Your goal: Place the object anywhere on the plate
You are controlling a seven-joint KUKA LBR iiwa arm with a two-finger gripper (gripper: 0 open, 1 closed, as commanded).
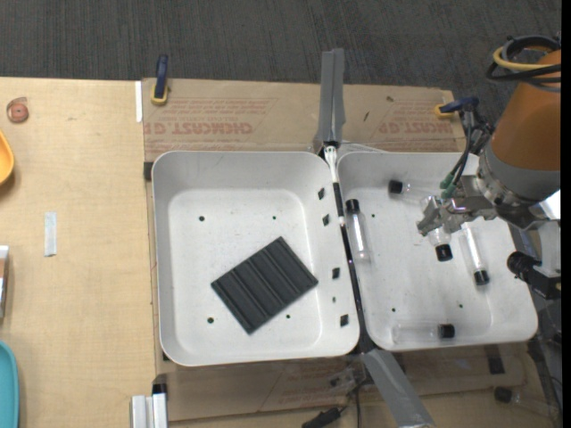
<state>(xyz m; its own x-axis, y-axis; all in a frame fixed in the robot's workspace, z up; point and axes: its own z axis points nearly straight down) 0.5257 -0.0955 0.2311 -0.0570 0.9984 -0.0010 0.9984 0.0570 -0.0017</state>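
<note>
Arm over the right bin, dark ribbed plate in the left bin.

From the overhead camera, the plate (264, 284) lay tilted in the left bin (169, 239), well apart from the tool (443, 218), which hung above the right bin (517, 328). Several clear tubes with black caps (474, 257) lay scattered in that bin, one just beside the tool. Whether the tool gripped anything could not be told.

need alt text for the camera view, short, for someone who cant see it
Seen from above, a grey arm with an orange band reaches from the right, its claw over the right shallow white bin, where clear tubes with black caps lie scattered. The left shallow white bin holds a dark ribbed rectangular plate, lying at an angle.
</note>
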